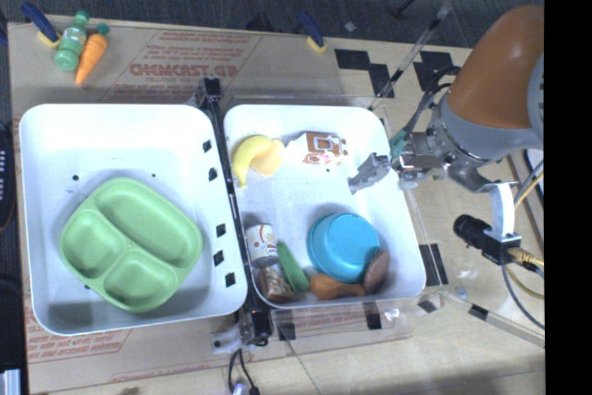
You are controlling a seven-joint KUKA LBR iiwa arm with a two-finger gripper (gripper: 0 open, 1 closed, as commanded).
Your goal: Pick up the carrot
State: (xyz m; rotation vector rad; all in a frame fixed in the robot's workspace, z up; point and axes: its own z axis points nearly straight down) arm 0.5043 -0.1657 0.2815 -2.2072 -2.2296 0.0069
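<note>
Clearly, we see the carrot (335, 288) at the right bin's (370, 117) front edge (wedged beside the blue bowl (343, 246)); the gripper (368, 173) hangs apart near the right wall, probably carrying nothing.

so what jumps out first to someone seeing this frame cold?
Probably the big green divided plate lying alone in the left bin, then the clutter along the right bin's near edge: a blue bowl, a small can and an orange carrot. The pincer hangs over the right bin's right side, and a second toy carrot lies outside the bins at far left.
</note>
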